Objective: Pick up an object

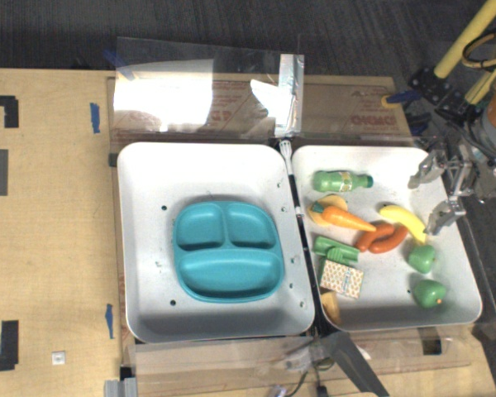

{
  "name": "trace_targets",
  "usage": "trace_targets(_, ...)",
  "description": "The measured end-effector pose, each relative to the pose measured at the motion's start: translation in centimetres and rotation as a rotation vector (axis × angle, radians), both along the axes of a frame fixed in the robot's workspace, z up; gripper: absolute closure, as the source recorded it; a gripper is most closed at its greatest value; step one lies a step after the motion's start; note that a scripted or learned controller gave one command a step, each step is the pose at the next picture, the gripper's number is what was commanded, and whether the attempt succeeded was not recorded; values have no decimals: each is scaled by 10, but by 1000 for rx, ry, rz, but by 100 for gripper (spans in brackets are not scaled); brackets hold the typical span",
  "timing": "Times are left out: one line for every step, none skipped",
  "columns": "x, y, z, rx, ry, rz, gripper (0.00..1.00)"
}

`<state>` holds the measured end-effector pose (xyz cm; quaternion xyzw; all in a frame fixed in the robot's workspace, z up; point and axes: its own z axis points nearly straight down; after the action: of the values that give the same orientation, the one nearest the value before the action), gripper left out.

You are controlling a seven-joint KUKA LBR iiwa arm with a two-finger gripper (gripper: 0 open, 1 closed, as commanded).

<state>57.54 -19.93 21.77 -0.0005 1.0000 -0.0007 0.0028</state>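
Grey claw (436,195) above banana (403,220)

L bin (140,172) is holding a divided plate (227,249) at centre. R bin (463,279) is holding the rest: bottle (341,180) at far side, carrot (343,217) nearer, banana (403,221) to its R, card (342,279) lying near edge, gripper (436,195) hanging over R side.

Left bin (140,172): white, holding a teal divided plate (227,251). Right bin (463,279): white, holding a green bottle (341,180), orange carrot (341,217), yellow banana (403,220), red-orange sausage (382,239), two green peppers (422,258) and a green-speckled cream packet (342,279). Counter (41,222): tan wood, blue tape marks.
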Motion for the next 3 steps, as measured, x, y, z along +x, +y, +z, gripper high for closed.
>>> trace_targets(-1, -15, -128, -3, -7, 143, 0)
trace_targets(-57, 52, -129, 1, -5, 36, 0)
trace_targets(-80, 73, -128, -2, -9, 46, 0)
